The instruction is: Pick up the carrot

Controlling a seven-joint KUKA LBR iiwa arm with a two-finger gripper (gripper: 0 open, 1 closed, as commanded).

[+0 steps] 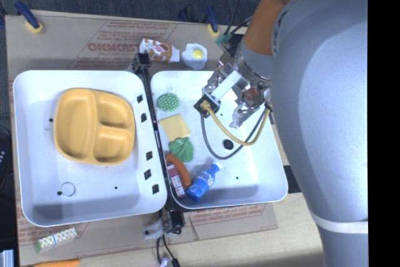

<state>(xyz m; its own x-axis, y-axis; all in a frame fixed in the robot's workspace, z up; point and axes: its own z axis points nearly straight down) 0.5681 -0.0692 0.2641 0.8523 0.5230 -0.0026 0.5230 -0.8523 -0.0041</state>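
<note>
The carrot (177,166), a short orange-red stick, lies near the front left of the right bin (265,181), against the wall between the bins. A green leafy piece (181,148) touches its upper end and a dark red packet (177,184) lies along its lower side. My gripper (242,110) hangs over the middle of the right bin, to the right of and behind the carrot, well apart from it. I see nothing held in it.
The right bin also holds a round green thing (167,101), a yellow cheese slice (174,127) and a blue bottle (203,182). A yellow divided plate (95,125) sits in the left bin (37,197). A small carton (156,50) and an egg (195,55) lie behind the bins.
</note>
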